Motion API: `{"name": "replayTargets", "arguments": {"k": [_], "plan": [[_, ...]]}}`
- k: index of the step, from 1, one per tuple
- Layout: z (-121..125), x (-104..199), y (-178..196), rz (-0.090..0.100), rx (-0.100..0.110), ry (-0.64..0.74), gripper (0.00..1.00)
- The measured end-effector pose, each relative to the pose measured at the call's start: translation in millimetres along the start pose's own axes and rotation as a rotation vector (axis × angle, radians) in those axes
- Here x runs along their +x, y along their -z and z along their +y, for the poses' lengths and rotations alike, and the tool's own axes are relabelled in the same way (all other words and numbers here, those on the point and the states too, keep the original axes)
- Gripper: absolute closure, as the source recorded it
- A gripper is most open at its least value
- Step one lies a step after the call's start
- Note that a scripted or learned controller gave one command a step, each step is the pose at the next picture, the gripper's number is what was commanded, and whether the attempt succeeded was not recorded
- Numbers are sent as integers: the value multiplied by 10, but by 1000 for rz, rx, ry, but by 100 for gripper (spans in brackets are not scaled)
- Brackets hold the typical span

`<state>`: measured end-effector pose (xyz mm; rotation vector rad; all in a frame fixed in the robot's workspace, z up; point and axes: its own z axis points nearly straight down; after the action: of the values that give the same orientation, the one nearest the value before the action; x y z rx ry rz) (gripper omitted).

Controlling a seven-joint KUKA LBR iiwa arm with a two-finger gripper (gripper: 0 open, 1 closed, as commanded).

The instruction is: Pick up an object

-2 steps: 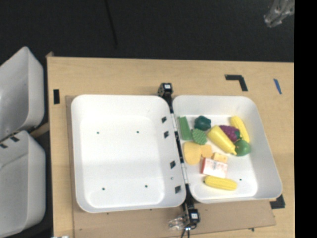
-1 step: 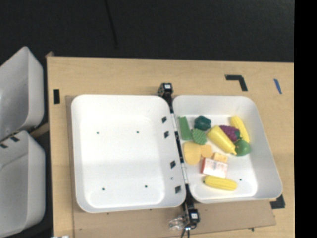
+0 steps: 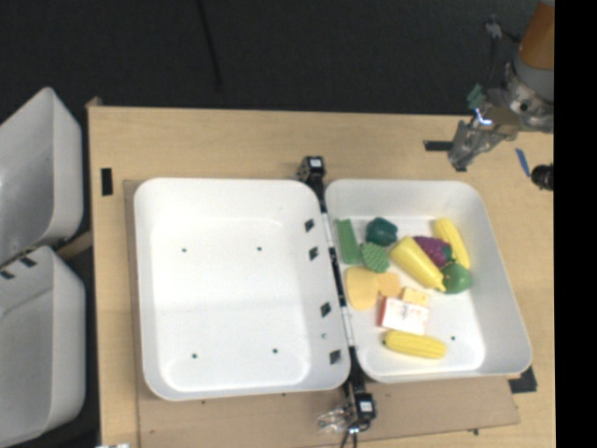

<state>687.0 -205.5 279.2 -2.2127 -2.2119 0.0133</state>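
Note:
The right bin (image 3: 485, 343) holds a heap of toy foods: a yellow corn cob (image 3: 415, 345) near the front, a white and red box (image 3: 404, 315), a yellow wedge (image 3: 362, 287), a yellow pepper (image 3: 417, 261), a purple piece (image 3: 432, 247), a long yellow piece (image 3: 452, 241), a dark teal lump (image 3: 381, 230) and green pieces (image 3: 350, 241). My gripper (image 3: 466, 152) hangs above the bench past the bin's far right corner, well clear of the foods. Nothing shows between its fingers.
The left bin (image 3: 224, 287) lies beside the right one, joined by a black hinge strip (image 3: 328, 269). White bulky shapes (image 3: 33, 250) stand off the bench's left edge. Bare wooden bench (image 3: 280, 138) runs behind both bins.

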Motion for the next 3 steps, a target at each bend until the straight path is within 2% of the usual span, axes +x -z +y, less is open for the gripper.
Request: {"name": "replayTargets", "arguments": {"k": [1, 2, 3], "plan": [[-22, -21, 240, -5, -11, 1, 100], [-45, -17, 337, -5, -11, 2, 100], [-9, 1, 1186, -7, -23, 3, 100]]}}
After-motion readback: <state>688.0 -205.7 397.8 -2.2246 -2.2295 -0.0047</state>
